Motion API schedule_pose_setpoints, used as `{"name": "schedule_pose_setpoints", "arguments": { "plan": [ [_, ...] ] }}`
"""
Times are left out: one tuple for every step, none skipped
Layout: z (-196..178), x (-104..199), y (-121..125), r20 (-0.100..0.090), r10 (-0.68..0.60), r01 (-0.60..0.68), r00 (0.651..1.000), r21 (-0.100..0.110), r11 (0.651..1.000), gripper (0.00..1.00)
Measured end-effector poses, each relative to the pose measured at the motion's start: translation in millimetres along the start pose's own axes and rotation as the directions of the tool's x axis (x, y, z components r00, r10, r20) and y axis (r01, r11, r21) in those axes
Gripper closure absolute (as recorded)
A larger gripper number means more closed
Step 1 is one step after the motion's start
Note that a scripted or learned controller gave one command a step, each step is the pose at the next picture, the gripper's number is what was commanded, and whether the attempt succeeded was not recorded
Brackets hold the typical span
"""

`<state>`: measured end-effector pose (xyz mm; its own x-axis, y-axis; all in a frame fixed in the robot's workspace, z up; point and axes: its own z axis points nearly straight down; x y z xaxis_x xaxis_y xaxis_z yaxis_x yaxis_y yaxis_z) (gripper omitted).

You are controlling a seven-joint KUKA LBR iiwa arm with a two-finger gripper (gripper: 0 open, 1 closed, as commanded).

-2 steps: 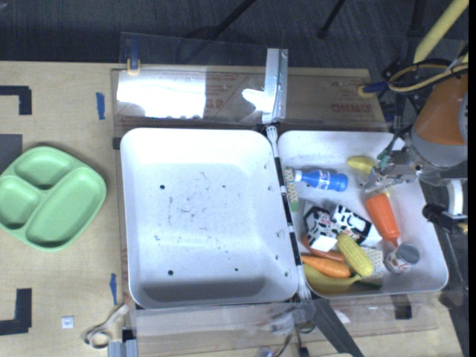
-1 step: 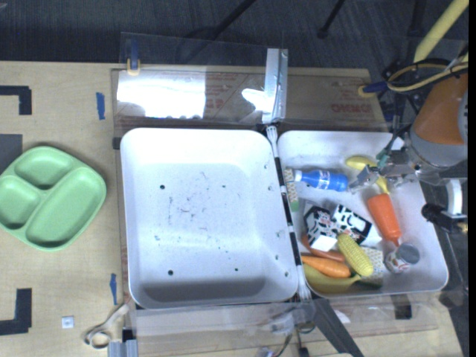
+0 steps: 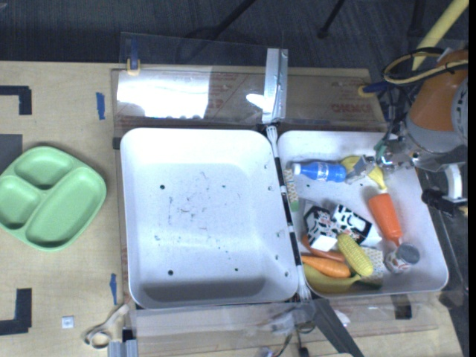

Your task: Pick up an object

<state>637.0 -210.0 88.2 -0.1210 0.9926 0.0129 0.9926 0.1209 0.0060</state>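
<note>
Two bins sit under my camera, and all the pickable clutter lies in the right bin (image 3: 435,274), where the gripper (image 3: 381,157) hangs at the far edge. I cannot tell from this angle how its jaws stand. Just beside them, toward the divider, lies a blue bottle (image 3: 321,172); a yellow piece (image 3: 375,175) is touching or nearly touching the tool itself. Nearer me than the jaws is an orange carrot (image 3: 385,216), then a corn cob (image 3: 355,253), a black-and-white box (image 3: 336,225) and a banana (image 3: 335,282) along the near wall. My worry is crowding: bottle, yellow piece and carrot sit so close that a descent could wedge between two, nudge the round bottle away, or clip the bin wall. The left bin (image 3: 197,199) lies well apart.
</note>
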Motion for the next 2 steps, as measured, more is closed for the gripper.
{"name": "schedule_pose_setpoints", "arguments": {
  "plan": [
    [-10.0,-2.1,-0.2,0.010,-0.002,0.002,1.000,-0.001,1.000,1.00],
    [-97.9,32.6,35.8,0.014,-0.037,0.037,0.999,0.003,0.999,1.00]
  ]
}}
